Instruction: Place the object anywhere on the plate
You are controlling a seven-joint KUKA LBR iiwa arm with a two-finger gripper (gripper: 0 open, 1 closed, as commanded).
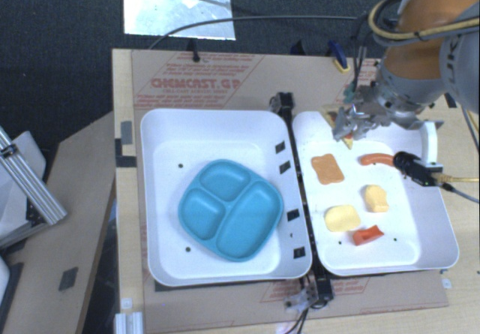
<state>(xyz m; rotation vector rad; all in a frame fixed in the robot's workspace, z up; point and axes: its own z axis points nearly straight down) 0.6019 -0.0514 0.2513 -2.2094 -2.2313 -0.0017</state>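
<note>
A grey robot arm with an orange band reaches in over a desk carrying two shallow white bins side by side. Its hand (351,128) hovers at the far edge of the right bin (435,250), and whether it is spread or pressed together cannot be told from this slanted overhead angle; nothing is visibly held. Just below the hand lies a flat orange piece (328,169), with a curved orange-red piece (375,160) beside it. Further below sit a pale yellow chunk (376,198), a yellow block (342,218) and a small red piece (367,235). Well to the hand's left, the blue divided plate (230,209) waits in the left bin (169,137), probably kept apart so each placement means crossing between bins.
</note>
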